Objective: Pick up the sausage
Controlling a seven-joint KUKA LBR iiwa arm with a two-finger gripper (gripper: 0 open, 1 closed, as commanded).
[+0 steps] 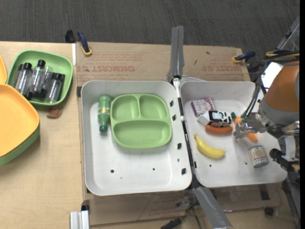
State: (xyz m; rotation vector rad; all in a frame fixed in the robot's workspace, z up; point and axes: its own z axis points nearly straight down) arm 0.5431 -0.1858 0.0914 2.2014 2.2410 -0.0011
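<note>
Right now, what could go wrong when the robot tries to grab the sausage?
The sausage lies tight against a small black-and-white packet, so the gripper might pinch that too. The banana lies close below and could get bumped. The sausage is rounded, so it may roll or slip away.

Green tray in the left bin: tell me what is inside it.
The green tray shows three compartments, and all look bare. A green bottle lies beside its left edge, outside it. The bin floor under the tray is covered, so anything there cannot be seen.
</note>
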